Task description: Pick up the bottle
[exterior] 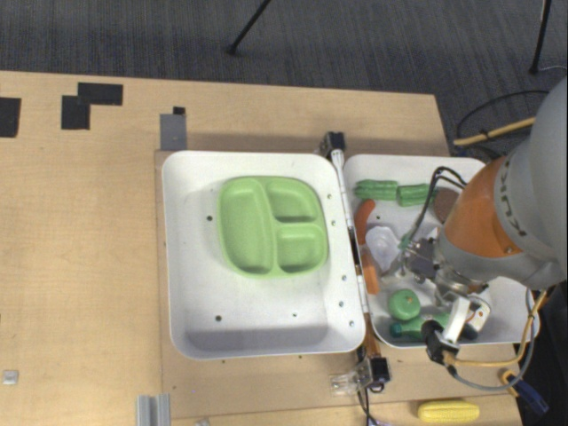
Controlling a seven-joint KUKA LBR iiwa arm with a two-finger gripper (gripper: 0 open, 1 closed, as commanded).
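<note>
Bottle (382, 244), clear plastic, lies in right bin (497, 327) w/ clutter: orange carrot (364, 216) at its left, green cap thing (405, 303) nearer. Gripper (424, 264) sits just right of the bottle; can't tell jaw state. Risk: it grabs a neighbour or the bottle slips, since it's prob slick.

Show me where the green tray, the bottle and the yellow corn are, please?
Green tray (271, 225): camera view, on the ridge between its compartments, in the left bin.
Bottle (382, 242): camera view, on its clear body, in the right bin.
Corn (448, 410): camera view, on its yellow middle, lying on the bench below the right bin.
</note>
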